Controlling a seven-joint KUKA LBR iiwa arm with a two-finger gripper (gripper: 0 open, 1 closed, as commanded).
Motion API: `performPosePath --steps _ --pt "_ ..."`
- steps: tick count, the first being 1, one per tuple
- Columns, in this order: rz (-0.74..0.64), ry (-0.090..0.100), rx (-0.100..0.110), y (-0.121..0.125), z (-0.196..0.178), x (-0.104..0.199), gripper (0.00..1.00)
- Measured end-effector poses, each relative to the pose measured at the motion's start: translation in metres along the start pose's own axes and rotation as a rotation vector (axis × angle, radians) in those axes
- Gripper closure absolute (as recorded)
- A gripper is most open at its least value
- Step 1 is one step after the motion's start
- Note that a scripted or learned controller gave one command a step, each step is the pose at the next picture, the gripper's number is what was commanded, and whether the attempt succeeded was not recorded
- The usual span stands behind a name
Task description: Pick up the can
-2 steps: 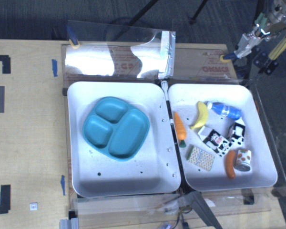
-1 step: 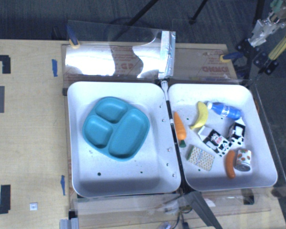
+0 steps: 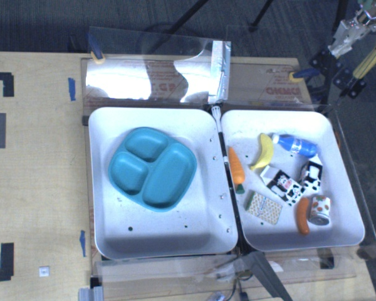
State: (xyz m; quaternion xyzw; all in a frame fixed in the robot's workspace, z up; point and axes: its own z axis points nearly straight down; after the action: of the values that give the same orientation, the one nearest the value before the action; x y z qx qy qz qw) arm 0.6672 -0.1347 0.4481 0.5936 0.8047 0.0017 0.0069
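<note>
The can (image 3: 319, 209) is small, with a white and red printed label. It lies near the front right corner of the right bin (image 3: 344, 231), touching an orange sausage-shaped toy (image 3: 301, 216) on its left. The gripper (image 3: 356, 25) hangs at the top right of the camera view, beyond the back right corner of that bin and well away from the can. Nothing is seen in it.
The right bin also holds a banana (image 3: 261, 152), a blue bottle (image 3: 296, 145), a carrot (image 3: 237, 168), a black-and-white patterned toy (image 3: 311, 177), a small printed box (image 3: 282, 184) and a woven pouch (image 3: 264, 207). A blue divided plate (image 3: 152, 168) lies in the left bin (image 3: 100, 231).
</note>
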Motion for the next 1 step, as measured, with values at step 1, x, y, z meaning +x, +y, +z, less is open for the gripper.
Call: performPosePath --steps 1 --pt "-0.003 -0.005 -0.006 0.0018 -0.0116 0.0010 1.00"
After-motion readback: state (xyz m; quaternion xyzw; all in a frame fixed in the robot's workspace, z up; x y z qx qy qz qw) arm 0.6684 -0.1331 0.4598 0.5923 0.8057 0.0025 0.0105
